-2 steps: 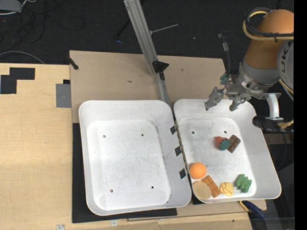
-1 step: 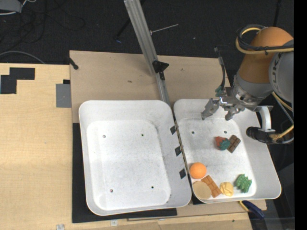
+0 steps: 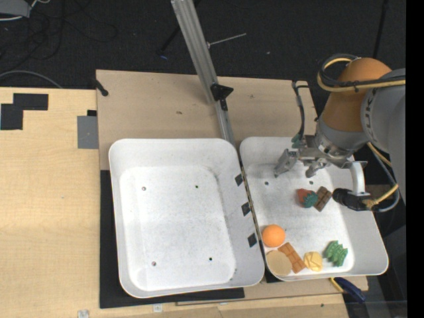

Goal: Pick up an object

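Bins (image 3: 132, 177) — two (side by side), one orange ball (image 3: 273, 235).

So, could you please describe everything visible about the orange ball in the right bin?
The orange ball is small, round and smooth, a uniform bright orange with a faint highlight on top; it looks like plastic or rubber. It rests on the floor of the right bin, near that bin's left wall and toward the front. Just below it lies a tan, orange-brown piece, very close or touching; I cannot tell which. The gripper hangs well away from it.
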Action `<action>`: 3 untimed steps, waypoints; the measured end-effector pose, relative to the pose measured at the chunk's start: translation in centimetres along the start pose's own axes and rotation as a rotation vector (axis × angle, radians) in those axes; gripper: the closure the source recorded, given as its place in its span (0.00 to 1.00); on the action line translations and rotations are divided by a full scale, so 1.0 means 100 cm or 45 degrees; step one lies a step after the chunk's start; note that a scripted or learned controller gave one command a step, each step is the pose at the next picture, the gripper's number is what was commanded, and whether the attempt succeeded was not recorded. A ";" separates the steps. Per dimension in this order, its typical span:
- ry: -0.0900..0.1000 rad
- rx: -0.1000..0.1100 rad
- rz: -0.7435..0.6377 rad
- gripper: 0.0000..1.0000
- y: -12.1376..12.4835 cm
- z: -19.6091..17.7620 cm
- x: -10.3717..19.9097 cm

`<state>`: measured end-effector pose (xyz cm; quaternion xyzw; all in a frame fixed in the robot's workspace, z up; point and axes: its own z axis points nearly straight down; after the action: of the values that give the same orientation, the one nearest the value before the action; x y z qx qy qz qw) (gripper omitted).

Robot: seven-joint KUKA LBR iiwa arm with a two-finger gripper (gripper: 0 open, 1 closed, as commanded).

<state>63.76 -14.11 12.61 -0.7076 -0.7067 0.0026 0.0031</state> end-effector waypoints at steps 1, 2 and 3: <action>0.000 -0.006 0.005 1.00 0.001 -0.014 -0.001; -0.003 -0.015 0.003 1.00 0.003 -0.073 -0.010; -0.002 -0.015 -0.003 1.00 0.004 -0.116 -0.011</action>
<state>64.24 -15.26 24.18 -0.7066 -0.7076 -0.0010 -0.0017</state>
